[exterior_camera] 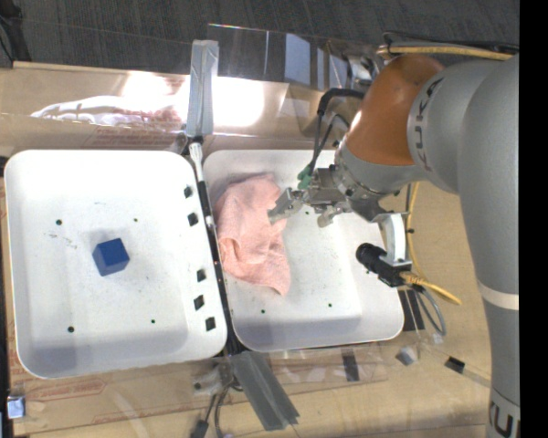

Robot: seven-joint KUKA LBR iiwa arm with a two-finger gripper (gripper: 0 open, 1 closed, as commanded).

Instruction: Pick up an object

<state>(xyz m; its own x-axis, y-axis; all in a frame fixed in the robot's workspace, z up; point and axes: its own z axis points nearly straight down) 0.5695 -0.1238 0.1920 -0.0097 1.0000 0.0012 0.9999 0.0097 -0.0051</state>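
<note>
gripper (288,206) is low in the right bin (347,313), tips at the pink cloth's (248,231) edge just to its left, prob. lined up for a pinch. can't tell if it's spread or closed. blue cube (110,255) sits far left in the other bin (36,336).

One fixed camera sits above the worktop (64,108) and looks down at a slant, far enough back to take in both bins whole. The left bin (36,245) fills the 9 o'clock half of the view, the right bin (329,308) lies just past centre. The arm (457,126) comes in from 3 o'clock, its upper part large and near the lens. Dark floor (119,7) shows along 12 o'clock, beyond the worktop's far edge.
</note>
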